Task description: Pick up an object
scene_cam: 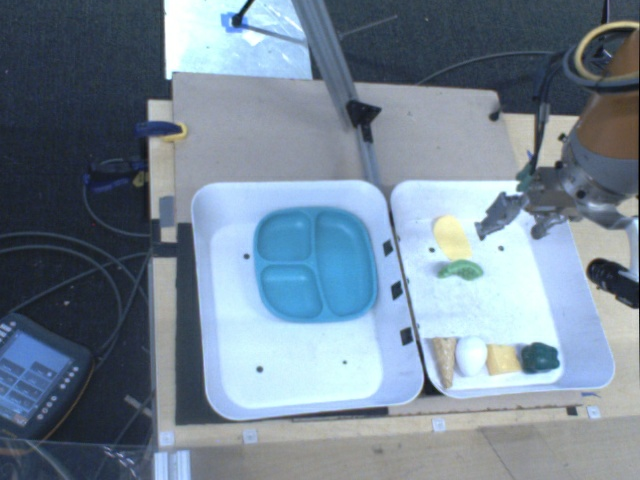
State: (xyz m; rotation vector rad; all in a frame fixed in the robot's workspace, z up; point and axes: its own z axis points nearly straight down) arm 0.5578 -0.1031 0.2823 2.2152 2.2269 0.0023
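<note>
The right bin (570, 268) holds a yellow oval piece (451, 236) near its back left and a small green leafy piece (461, 269) just in front of it. Along the bin's front edge lie a cone (443, 359), a white egg (471, 356), a yellow block (503, 359) and a dark green lump (540, 357). My gripper (520, 220) hovers over the back of the right bin, to the right of the yellow oval piece. Its two fingers are spread apart with nothing between them.
The left bin (225, 368) bears a blue divided plate (314, 263). A slanted grey pole (330, 63) crosses the bench behind the bins and ends in a black clamp (362, 114). Cables and a tablet (35, 368) lie on the floor at the left.
</note>
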